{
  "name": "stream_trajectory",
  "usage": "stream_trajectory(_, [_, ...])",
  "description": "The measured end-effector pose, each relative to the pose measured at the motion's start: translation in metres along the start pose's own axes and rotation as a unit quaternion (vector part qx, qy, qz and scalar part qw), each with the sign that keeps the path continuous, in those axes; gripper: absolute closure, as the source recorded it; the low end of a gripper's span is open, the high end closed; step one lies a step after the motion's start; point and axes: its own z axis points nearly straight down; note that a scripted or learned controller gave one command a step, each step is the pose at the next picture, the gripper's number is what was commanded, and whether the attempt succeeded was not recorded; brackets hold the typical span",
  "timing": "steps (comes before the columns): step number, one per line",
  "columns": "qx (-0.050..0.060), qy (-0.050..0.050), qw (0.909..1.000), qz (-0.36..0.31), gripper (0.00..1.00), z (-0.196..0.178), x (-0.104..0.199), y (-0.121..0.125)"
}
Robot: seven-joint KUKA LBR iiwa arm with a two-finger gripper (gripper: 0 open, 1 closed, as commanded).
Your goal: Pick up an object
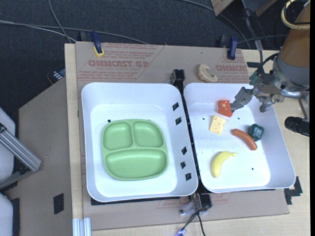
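Reading "CHEMCAST GP" in red on the board (118,63).

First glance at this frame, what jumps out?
The green divided tray sitting in the left bin, big and alone. Then the bright toy food scattered in the right bin: yellow banana, orange-red sausage, cheese wedge and a red piece. The tool hangs over that bin's upper right, close to the red piece.

Looked down at a slant from above the bench (123,58), far enough off to take in both white bins (93,132) side by side, with dark floor beyond.
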Motion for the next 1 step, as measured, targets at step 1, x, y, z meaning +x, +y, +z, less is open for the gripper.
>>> stream_trajectory(1, [-0.006,-0.001,1.0000,-0.001,0.00,-0.0064,0.0002,0.0019])
